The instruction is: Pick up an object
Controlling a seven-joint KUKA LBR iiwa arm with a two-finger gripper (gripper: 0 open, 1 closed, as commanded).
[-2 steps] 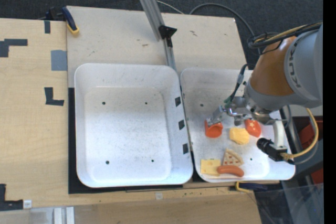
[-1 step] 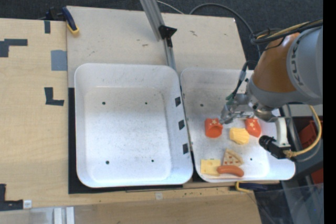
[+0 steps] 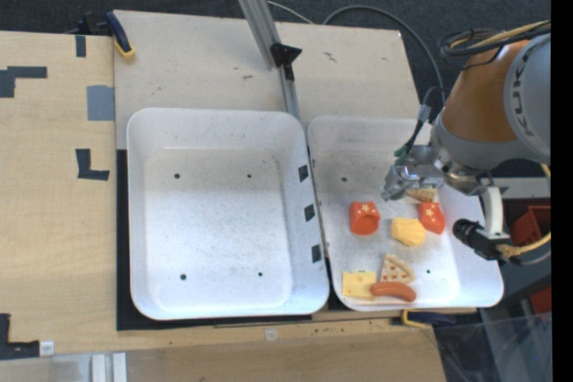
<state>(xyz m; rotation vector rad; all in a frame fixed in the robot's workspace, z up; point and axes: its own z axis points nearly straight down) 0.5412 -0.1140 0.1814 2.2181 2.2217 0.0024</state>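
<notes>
The right bin (image 3: 333,158) holds several toy food pieces: an orange-red pepper-like piece (image 3: 363,217), a yellow chunk (image 3: 409,233), a red strawberry-like piece (image 3: 431,216), a pizza slice (image 3: 395,268), a red sausage (image 3: 392,290) and a pale yellow cheese block (image 3: 357,284). My gripper (image 3: 405,183) hangs low over the bin's middle, just above and between the orange-red piece and the strawberry-like piece. A small tan item (image 3: 423,193) lies right beside its tips.
The left bin (image 3: 215,210) sits beside the right one, with a raised rim between them. A slanted metal pole (image 3: 255,0) rises from behind the bins. The arm's orange band (image 3: 479,103) looms over the right bin's far side.
</notes>
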